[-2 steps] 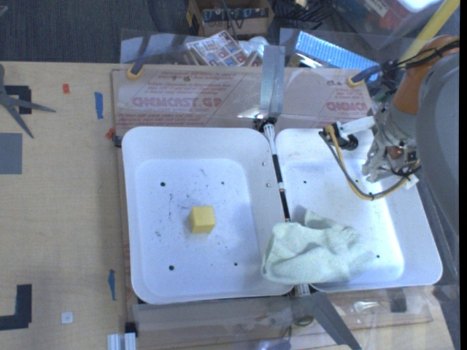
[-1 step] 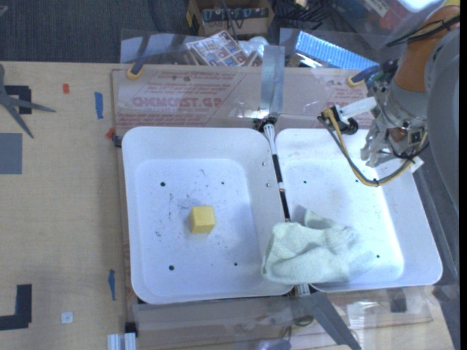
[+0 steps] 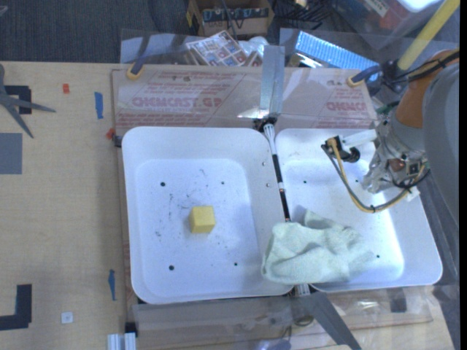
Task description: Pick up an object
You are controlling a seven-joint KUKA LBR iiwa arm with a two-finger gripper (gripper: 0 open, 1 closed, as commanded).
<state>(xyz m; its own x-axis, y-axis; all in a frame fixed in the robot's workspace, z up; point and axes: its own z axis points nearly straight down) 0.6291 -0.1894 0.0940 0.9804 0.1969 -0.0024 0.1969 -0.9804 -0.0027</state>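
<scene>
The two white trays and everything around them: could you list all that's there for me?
Left bin: one, white, left half of the bench.
Right bin: one, white, beside it.
Block: one, yellow, middle of the left bin.
Cloth: one, pale green, crumpled at the right bin's near-left corner.
Clear panels: two, red lettering, behind the bins.
Tape marks: blue, on the wooden bench at left.
Arm: one, grey with orange band, at the right.
Gripper: one, over the right bin's far side.

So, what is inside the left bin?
Inside the left bin a yellow block lies near the middle, with dark specks around it. The cloth lies in the right bin; what it covers is hidden.
</scene>
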